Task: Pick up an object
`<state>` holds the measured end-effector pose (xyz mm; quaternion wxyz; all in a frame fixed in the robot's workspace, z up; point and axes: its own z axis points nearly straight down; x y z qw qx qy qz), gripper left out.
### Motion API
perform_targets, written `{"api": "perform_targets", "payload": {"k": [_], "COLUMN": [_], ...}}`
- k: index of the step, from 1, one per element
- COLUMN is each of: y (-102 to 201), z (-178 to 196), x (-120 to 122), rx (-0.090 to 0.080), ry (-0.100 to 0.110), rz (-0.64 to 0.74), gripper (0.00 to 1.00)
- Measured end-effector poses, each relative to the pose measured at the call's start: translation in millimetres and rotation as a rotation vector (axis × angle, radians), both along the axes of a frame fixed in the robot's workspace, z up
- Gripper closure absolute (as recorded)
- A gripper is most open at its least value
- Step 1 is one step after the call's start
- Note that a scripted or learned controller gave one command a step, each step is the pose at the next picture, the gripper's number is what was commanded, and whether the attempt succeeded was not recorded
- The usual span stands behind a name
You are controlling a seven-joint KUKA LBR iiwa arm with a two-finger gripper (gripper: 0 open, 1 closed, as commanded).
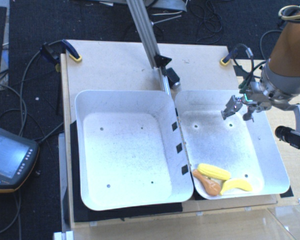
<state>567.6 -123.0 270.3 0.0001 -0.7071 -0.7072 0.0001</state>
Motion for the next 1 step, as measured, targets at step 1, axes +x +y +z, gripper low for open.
{"api": "perform_targets", "payload": {"k": [1], "y": [0.0], "z": [0.0], "x": [0.0], "rx": [0.0], "ry": [0.0], "rz": [0.0], "gripper": [0.0]}}
